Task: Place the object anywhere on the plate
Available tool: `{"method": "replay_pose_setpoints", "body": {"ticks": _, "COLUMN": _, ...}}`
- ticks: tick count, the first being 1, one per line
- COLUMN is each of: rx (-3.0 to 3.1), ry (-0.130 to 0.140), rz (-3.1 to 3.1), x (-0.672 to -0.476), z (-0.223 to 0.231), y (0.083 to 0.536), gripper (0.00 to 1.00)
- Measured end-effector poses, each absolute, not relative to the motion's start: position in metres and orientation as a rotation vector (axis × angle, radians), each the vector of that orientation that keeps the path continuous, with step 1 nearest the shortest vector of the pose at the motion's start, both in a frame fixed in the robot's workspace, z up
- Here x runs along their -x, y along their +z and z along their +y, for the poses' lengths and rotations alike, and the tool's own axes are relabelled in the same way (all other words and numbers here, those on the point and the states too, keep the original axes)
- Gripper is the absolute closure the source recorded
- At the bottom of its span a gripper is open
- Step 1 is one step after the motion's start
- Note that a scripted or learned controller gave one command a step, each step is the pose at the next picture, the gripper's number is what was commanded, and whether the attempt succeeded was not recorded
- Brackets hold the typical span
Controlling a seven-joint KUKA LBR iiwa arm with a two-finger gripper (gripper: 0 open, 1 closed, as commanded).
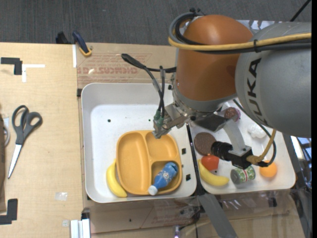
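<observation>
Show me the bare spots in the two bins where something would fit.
Left bin: bare white floor along its upper and left parts, above the yellow plate. The plate's large left compartment is bare; its lower right one holds the blue bottle. A banana hugs the plate's lower left rim. Right bin: crowded with a banana, tomato, can and orange, partly under the arm.

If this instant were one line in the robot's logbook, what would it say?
gripper: above plate's far rim | plate: yellow, divided, left bin | blue bottle: lying in plate's small compartment | banana: beside plate

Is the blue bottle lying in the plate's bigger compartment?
No. The blue bottle lies in the smaller compartment of the yellow plate.
</observation>
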State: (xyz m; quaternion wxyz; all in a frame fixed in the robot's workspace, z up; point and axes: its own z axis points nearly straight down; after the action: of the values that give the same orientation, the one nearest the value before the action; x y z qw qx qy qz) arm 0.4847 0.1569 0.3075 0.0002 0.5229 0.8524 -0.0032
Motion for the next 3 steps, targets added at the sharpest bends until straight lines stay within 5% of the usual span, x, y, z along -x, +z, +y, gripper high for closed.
{"method": "replay_pose_setpoints", "body": {"ticks": 1, "rx": -1.206, "ry": -0.002, "rz": 2.899, "x": -0.520, "z": 0.146, "y": 0.364, "gripper": 1.00}}
{"method": "replay_pose_setpoints", "body": {"ticks": 2, "rx": -0.748, "ry": 0.000, "rz": 3.048, "x": -0.479, "z": 0.124, "y": 0.466, "gripper": 1.00}}
{"method": "replay_pose_setpoints", "body": {"ticks": 3, "rx": -0.403, "ry": 0.000, "rz": 3.112, "x": -0.507, "z": 0.061, "y": 0.492, "gripper": 1.00}}
